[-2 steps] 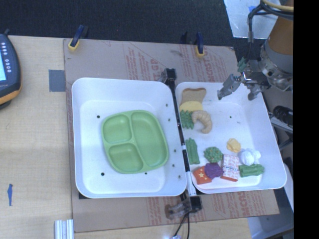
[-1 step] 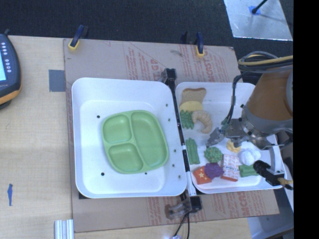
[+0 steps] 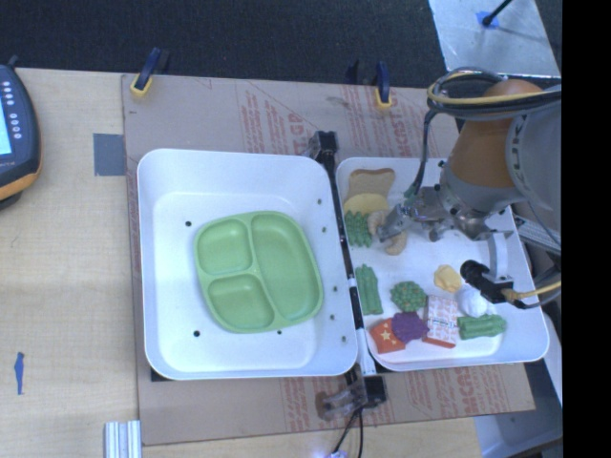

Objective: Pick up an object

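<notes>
No readable brand anywhere: the cardboard sheet (image 3: 239,122) under the bins has red print too faint to make out, and the red-and-white packet (image 3: 441,321) has markings I can't read either. Count-wise there are two white bins, the left bin (image 3: 162,256) holding one green divided plate (image 3: 258,270) and the right bin (image 3: 520,351) holding a dozen or so small toy foods, including one red card with a yellow star (image 3: 384,336), one purple piece (image 3: 409,326) and several green ones. The hand (image 3: 393,229) sits low in the right bin's upper left, over a tan piece (image 3: 395,244), and I can't tell how far open it is or whether it's got anything.
</notes>
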Tool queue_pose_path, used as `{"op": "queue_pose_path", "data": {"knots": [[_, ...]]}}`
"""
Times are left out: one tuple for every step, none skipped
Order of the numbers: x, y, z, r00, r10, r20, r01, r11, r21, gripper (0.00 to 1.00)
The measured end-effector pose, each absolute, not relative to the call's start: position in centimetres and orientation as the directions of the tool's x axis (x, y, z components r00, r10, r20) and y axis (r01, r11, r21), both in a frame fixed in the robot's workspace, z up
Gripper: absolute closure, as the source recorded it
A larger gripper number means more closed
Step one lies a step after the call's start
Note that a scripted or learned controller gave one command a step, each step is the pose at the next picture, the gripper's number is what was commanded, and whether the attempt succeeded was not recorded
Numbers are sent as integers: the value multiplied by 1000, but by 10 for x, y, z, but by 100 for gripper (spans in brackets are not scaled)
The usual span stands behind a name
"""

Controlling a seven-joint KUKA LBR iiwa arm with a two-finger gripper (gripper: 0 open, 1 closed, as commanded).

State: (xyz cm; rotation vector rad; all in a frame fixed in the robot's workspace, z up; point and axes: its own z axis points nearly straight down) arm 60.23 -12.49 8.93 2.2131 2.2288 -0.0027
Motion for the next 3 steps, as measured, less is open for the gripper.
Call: {"op": "queue_pose_path", "data": {"knots": [[541,-180,91,2,1000,-2,1000,-2,-9,0],[577,-135,92,-10,1000,1,1000,10,0,0],[576,-138,103,-7,1000,-2,1000,7,-2,100]]}}
